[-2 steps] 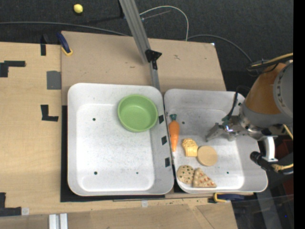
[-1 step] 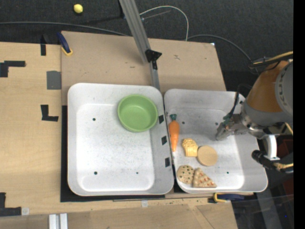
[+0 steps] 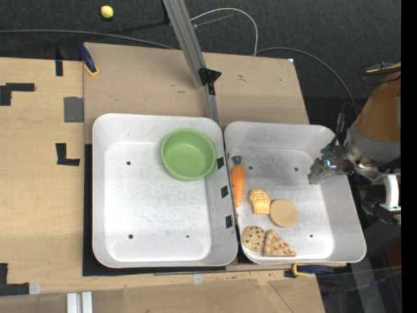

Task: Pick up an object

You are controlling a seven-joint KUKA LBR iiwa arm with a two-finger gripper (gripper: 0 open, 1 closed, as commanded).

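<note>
Bench [image 3: 39, 175] of pale wood is carrying two shallow white bins side by side, and we are looking down at a slant. The left bin [image 3: 130, 240] is holding a green bowl [image 3: 188, 154] near its upper right corner. The right bin [image 3: 339, 233] is holding a carrot [image 3: 238, 184] along its left wall, a yellow corn piece [image 3: 259, 201], a round tan disc [image 3: 283, 212], a cookie [image 3: 253, 238] and a pizza slice [image 3: 278, 245], all clustered low and left. The gripper [image 3: 324, 167] is hovering at that bin's right edge, well apart from the food; whether it is open we cannot tell.
</note>
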